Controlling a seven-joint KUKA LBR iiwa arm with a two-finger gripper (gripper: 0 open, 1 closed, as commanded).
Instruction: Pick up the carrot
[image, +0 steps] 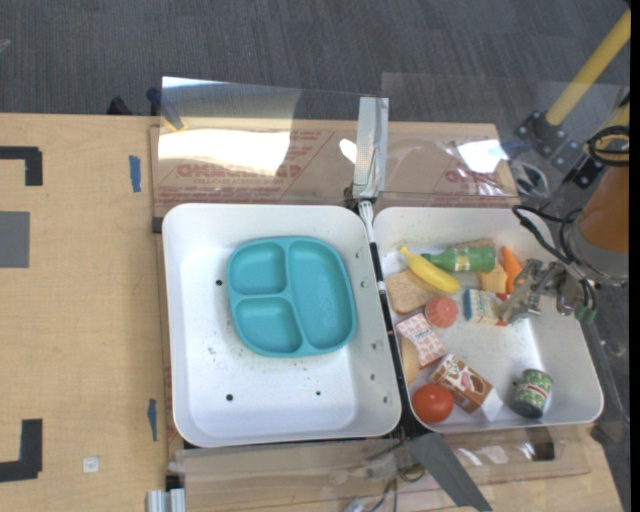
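Claw (528, 290) hangs low over the right bin (570, 365), at its right side, and its fingers are too small and cluttered with cable to read, so I cannot tell whether they are spread or closed; nothing shows between them. The carrot (511, 266) lies just left of the claw, a short orange piece slanting from far-left to near-right, beside the right end of the green bottle (467, 260) and above a small pale carton (482, 306). The banana (430, 270) sits further left, with a slice of bread (407, 291) near it. To do this step well, the claw should centre over the middle of the carrot and turn so that its fingers close across the narrow width, not along its length. The bottle crowds the carrot's left side, so one finger needs to slip into that tight gap without shoving the bottle. A straight descent is safest, since the carrot will likely roll if nudged sideways. The teal plate (291, 296) in the left bin (200, 330) plays no part.
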